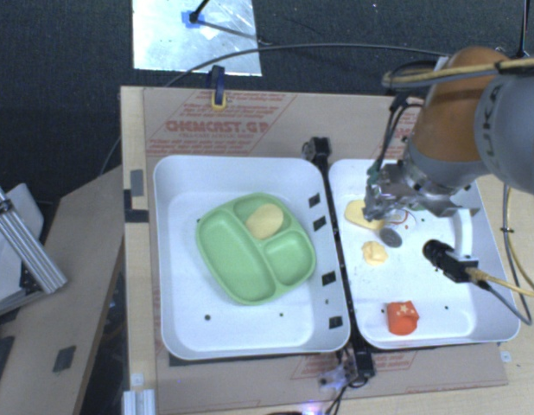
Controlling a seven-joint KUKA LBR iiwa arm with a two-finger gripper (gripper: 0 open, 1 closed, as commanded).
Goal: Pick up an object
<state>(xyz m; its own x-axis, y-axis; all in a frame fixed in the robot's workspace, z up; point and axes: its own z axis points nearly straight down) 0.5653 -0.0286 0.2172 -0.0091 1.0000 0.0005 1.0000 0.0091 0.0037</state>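
Yellow flat piece (357, 213) is lying in right bin (483, 318), at its 10 o'clock corner; claw (384, 204) is hovering right over its 3 o'clock edge, finger state cannot tell. Nothing is showing as lifted, grasp not yet done. Yellow lump (374, 252) and orange toy (403, 316) are sitting toward 6 o'clock.
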